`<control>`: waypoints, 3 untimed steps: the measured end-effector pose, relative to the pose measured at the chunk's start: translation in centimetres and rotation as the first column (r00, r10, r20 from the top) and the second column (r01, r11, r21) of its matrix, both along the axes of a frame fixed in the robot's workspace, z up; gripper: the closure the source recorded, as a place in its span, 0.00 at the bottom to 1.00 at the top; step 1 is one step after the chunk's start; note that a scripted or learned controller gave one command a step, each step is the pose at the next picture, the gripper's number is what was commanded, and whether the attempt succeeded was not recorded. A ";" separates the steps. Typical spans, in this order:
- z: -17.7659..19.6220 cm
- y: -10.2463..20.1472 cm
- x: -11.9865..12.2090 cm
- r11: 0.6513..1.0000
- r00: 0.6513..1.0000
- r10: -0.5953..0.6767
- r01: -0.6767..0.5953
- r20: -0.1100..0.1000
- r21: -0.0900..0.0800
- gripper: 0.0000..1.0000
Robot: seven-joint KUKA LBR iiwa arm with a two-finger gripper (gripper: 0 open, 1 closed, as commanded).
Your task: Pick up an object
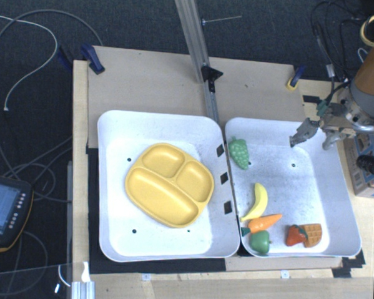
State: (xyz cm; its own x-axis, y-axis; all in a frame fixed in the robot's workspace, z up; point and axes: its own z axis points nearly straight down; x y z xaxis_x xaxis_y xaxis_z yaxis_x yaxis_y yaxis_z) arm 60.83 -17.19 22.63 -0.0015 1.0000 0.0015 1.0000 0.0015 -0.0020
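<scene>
Banana (257, 202), curved and smooth, beside knobbly grapes (239, 152); hand (314, 137) empty.

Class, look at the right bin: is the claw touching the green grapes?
Apart. The camera view shows the claw at the right bin's upper right, with bare white floor plainly between it and the green grapes.

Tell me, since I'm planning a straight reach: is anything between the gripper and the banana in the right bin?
Nothing visible. The gripper hangs over the right bin's upper edge, and bare bin floor lies between it and the banana. The grapes sit off to the side; the carrot lies beyond the banana.
</scene>
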 end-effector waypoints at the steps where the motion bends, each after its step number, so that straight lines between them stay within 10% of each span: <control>1: 0.0 0.0 0.0 1.000 1.000 0.000 0.000 0.000 0.000 0.00; 3: -10.5 -0.2 1.3 1.000 1.000 0.001 -0.001 -0.005 0.001 0.00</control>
